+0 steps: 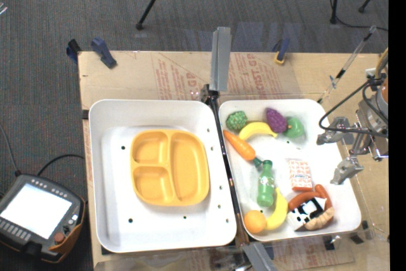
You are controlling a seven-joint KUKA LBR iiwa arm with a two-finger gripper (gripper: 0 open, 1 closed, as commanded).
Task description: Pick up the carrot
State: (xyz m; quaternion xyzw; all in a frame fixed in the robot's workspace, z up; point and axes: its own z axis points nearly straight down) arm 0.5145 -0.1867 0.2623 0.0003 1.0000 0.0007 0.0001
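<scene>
The carrot [239,144] lies in the right bin [317,110], near its left wall, pointing slantwise from upper left to lower right. Just above it sits a green broccoli [236,120], and a yellow banana [255,130] curves beside its upper end, very close to it. At its lower end begins a green bottle [265,184], which stands apart from the carrot by a small gap.

Further right in the same bin there are purple grapes [276,118], a green pepper [294,128], a small white and red packet [298,172], an orange [255,222], a second banana [278,211], and a heap of small toys [311,206] in the lower right corner.

The left bin [101,136] holds a yellow plate [170,167] with three compartments.

The tool [347,155] is at the right edge of the right bin, well apart from the carrot and higher than the things in the bin. Nothing is between its fingers, but I cannot tell from this view how far they are open.

Both bins rest on the desk [146,73]. A tablet [37,216] lies on the floor at the lower left.
</scene>
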